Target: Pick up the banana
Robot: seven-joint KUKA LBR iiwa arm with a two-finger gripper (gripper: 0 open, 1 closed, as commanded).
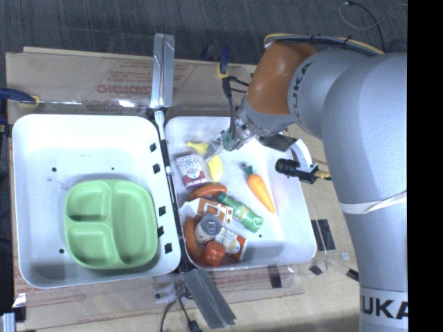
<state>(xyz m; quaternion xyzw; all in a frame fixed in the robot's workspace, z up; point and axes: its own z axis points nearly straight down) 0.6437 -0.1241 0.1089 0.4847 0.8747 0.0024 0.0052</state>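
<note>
The grey arm with its orange band (325, 95) reaches in from the right, above the right-hand shallow white bin (294, 234). Its gripper (230, 139) sits low at that bin's upper middle, touching or just above the small yellow banana (208, 156); whether the fingers are apart or together I cannot tell. The red-labelled pouch (190, 169) crowds the banana (so does the orange carrot (261, 190), less closely), so the grasp may slip or snag a neighbour.

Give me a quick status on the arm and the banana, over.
Gripper low in the right bin, right at the banana. Grasp not confirmed. Small can and carrot close by.
</note>
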